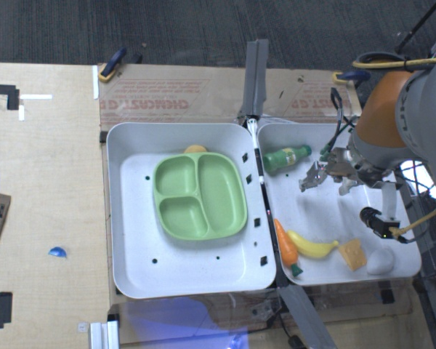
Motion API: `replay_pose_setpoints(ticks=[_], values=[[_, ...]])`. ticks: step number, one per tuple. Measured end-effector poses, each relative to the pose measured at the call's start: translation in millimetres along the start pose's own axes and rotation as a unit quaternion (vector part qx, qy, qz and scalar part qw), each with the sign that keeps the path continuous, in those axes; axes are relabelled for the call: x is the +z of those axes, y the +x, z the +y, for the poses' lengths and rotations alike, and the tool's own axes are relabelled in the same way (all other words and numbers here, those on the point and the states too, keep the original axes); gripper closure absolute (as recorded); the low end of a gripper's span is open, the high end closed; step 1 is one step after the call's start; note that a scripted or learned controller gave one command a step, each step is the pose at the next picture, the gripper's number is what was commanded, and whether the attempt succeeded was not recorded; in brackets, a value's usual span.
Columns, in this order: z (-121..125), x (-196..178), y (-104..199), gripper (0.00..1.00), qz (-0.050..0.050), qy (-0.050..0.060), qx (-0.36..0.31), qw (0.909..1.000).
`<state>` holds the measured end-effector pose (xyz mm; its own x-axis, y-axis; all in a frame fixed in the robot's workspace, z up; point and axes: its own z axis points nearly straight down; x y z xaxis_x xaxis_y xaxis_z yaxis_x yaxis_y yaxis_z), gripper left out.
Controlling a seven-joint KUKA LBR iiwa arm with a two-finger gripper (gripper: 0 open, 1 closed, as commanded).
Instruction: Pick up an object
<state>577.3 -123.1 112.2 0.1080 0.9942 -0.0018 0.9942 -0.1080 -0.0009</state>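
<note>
**Arm over the right bin, claw state unclear**

I see the arm (403, 115) reaching in from the right, its orange band above the wrist, with the gripper (314, 178) hanging over the right bin (316, 213). From this angle I cannot tell whether the claw is released or clenched; the tip is small and tangled with cables. Nothing shows clearly inside it, so I won't call it a grasp.

The gripper is over bare white floor in the far half of the right bin. The closest object is a green bottle (285, 156), lying on its side just left of and slightly farther than the gripper, near the bin's far-left corner. I can't tell if the two touch; they look slightly apart.

The other pickable things sit along the near side of the same bin. A banana (313, 246) lies roughly in the middle of the near edge. Just to its left, against the bin's left wall, is a carrot (286, 248) with its green end pointing near. Right of the banana, touching or nearly so, is a tan block (353, 254), and beyond it a pale, rounded white thing (381, 261) in the near-right corner that I can't identify.

The left bin (131, 217) holds a green divided plate (200, 195) with three compartments, sitting flat in the middle. A small yellow object (195, 150) peeks out behind its far rim, mostly hidden.
</note>
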Motion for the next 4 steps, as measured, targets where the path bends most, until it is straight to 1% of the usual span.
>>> replay_pose_setpoints(ticks=[1, 2, 3, 4], values=[[-11.7, 21.1, -5.5, 0.00, 0.001, 0.001, -0.196, 0.9806], [-92.0, 21.6, -15.0, 0.00, 0.001, 0.001, -0.187, 0.9824], [-53.1, 20.4, 14.1, 0.00, 0.000, -0.002, -0.371, 0.9286], [-19.8, 1.8, -33.7, 0.00, 0.000, -0.001, -0.127, 0.9919]])
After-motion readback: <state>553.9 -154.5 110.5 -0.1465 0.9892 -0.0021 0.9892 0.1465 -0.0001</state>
